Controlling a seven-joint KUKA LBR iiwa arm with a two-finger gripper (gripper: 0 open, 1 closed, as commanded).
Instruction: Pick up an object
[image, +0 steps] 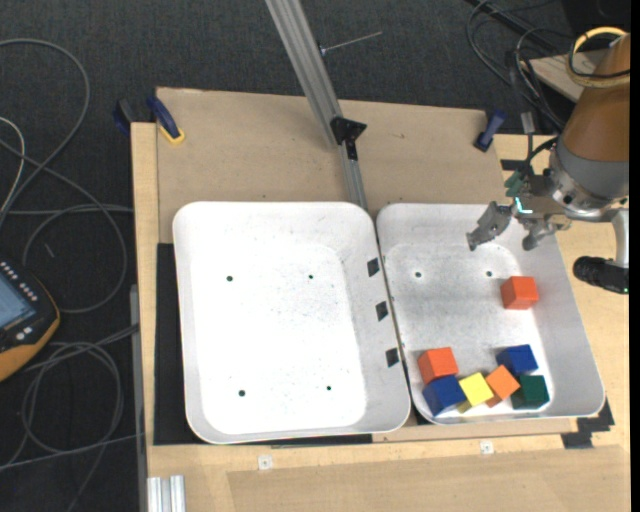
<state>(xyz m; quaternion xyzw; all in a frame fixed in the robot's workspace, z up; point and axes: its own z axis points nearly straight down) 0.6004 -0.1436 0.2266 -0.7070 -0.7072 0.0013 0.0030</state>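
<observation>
No brand, label or readable writing can be made out on anything in frame. Surface (250, 140): a pale wooden board carrying two shallow white bins side by side. Left bin (200, 300): only dark specks and four small dark dots on its floor. Right bin (450, 300): all the blocks. One orange cube (519, 291) sits alone toward the right wall, about mid-depth, well apart from the others. The rest are bunched along the near edge: orange block (437, 362) at the left of the cluster, blue block (444, 394) just in front of it and touching, yellow block (476, 390) beside the blue one, a smaller orange block (502, 381) tilted against the yellow, a second blue block (517, 358) behind that, green block (533, 391) in the near right corner. End effector (512, 228): hangs over the far right part of the right bin, above and beyond the lone orange cube, not touching any block; its two fingers are spread apart with nothing between them. Arm (597, 130) comes in from the right, orange band above the wrist. A slanted metal rail (318, 85) crosses the far edge of the surface, blue clamps (165, 118) at the far corners. Cables (50, 200) lie on the dark floor at left, with a handheld device (20, 315) at the left edge.
</observation>
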